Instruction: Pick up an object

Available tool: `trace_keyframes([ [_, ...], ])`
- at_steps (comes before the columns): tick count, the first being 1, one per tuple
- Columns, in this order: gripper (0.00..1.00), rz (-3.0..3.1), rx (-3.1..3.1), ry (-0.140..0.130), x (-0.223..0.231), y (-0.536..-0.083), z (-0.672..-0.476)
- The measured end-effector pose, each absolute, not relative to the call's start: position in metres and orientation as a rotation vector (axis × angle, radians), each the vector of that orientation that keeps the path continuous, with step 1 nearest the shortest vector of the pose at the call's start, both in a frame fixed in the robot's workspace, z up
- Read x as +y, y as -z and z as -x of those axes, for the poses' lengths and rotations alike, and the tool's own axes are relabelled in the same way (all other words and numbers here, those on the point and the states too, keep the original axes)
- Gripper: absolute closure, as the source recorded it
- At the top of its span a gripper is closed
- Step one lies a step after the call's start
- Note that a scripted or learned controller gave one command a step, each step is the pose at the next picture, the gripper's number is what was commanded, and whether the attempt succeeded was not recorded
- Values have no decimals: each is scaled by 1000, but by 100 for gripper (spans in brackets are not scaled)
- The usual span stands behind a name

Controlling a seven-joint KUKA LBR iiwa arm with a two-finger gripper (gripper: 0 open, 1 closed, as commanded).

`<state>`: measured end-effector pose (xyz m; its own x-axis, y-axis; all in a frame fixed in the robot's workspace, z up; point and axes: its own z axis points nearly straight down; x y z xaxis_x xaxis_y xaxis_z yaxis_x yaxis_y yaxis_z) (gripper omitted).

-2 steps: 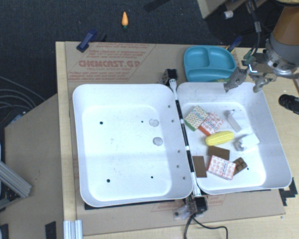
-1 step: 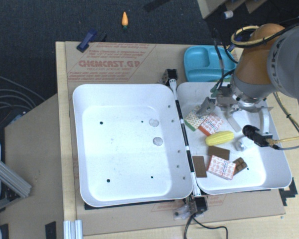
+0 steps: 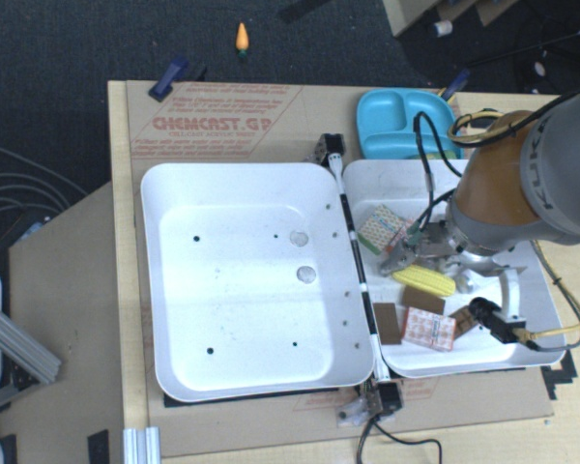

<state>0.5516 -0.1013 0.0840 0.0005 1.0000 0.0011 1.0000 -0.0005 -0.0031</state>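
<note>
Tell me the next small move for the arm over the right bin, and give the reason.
Probably a short straight descent onto the yellow block. The gripper sits low in the right bin, just above that block, with the patterned card beside it and the brown piece and red-and-white packet further along. The block is the nearest thing under it; whether the fingers would close around it is hard to judge.

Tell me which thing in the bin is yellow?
The long yellow block in the right bin, just under the gripper. The patterned packets and brown pieces around it aren't yellow.
</note>
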Motion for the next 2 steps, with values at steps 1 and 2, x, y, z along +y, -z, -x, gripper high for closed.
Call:
trace_keyframes([
  [1,100,2222,-2220,1,-101,-94,-552],
  [2,0,2222,-2220,1,-101,-94,-552],
])
